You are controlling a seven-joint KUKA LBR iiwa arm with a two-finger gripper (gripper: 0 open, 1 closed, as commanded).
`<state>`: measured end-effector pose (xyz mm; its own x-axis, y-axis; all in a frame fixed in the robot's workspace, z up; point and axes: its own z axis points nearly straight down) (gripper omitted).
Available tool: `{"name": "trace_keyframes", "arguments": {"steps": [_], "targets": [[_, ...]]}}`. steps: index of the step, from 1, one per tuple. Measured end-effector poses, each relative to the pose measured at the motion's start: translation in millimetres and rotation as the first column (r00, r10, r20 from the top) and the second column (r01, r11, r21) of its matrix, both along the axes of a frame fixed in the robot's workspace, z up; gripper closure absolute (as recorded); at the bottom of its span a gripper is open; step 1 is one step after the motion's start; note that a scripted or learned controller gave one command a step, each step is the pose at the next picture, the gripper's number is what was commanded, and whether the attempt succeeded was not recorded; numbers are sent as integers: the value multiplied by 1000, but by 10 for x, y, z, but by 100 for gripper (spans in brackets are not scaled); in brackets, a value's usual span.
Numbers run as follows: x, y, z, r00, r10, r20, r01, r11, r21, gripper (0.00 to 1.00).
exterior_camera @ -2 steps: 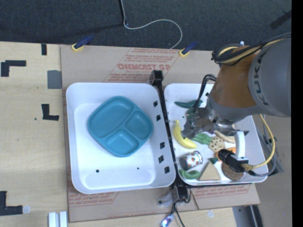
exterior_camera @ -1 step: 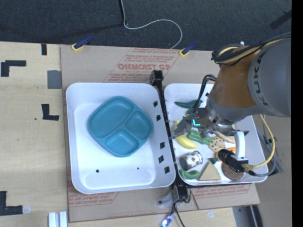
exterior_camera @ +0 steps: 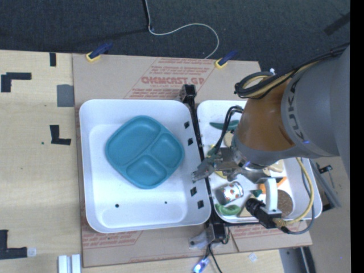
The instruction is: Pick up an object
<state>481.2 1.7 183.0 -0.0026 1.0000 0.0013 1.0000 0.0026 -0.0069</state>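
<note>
A blue divided plate (exterior_camera: pixel 145 151) lies in the left bin (exterior_camera: pixel 96 152). My gripper (exterior_camera: pixel 219 168) hangs low over the left side of the right bin (exterior_camera: pixel 219 108), close to the divider between the two bins. The arm covers most of that bin. Below the gripper lie a small shiny silver and red object (exterior_camera: pixel 230 193), a green piece (exterior_camera: pixel 230 210), an orange piece (exterior_camera: pixel 267 182) and a brown round thing (exterior_camera: pixel 282 202). A thin green item (exterior_camera: pixel 219 125) pokes out above the wrist. I see nothing clearly held.
A black clip (exterior_camera: pixel 187 92) sits at the top of the divider, and more black fittings (exterior_camera: pixel 196 192) run along it. A white cable (exterior_camera: pixel 187 30) loops across the dark floor at the back. Cardboard (exterior_camera: pixel 170 75) lies under both bins.
</note>
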Motion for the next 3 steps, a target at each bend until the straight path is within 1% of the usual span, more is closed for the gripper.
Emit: {"name": "trace_keyframes", "arguments": {"steps": [1, 2, 3], "targets": [[12, -11, 101, 1000, -1, 1, 1, 1000, 0, 100], [32, 404, 1105, 1000, 5, 14, -5, 1000, 1, 100], [54, 227, 2568, 1000, -1, 24, 1, 1000, 0, 100]]}}
